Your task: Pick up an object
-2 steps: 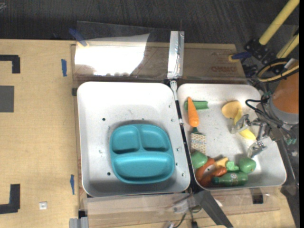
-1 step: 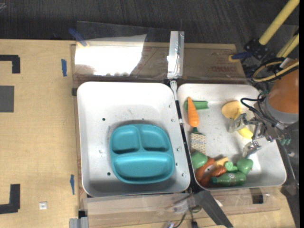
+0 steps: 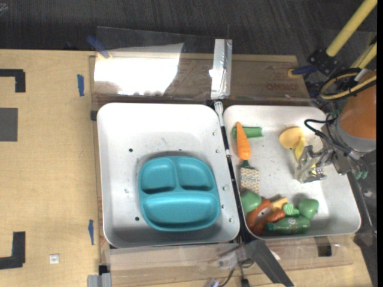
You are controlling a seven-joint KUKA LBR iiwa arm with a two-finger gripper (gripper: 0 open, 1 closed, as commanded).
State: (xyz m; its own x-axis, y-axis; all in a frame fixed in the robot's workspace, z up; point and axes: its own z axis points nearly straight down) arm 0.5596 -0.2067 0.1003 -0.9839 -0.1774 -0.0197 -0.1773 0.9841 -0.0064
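My gripper [image 3: 310, 165] hangs low over the right bin [image 3: 341, 211], its metal fingers pointing left just below a yellow toy piece [image 3: 291, 137]. Whether anything sits between the fingers is not visible. An orange carrot with a green top [image 3: 242, 141] lies along the bin's left wall. A small patterned block [image 3: 249, 177] rests below it. A heap of green, orange and red toy foods [image 3: 280, 213] fills the bin's front edge.
The left bin [image 3: 119, 130] holds a teal divided plate [image 3: 178, 191]. A shiny metal bar [image 3: 221, 69] stands behind the bins. Yellow and black cables [image 3: 344, 79] crowd the back right near the arm's orange band [image 3: 364, 113].
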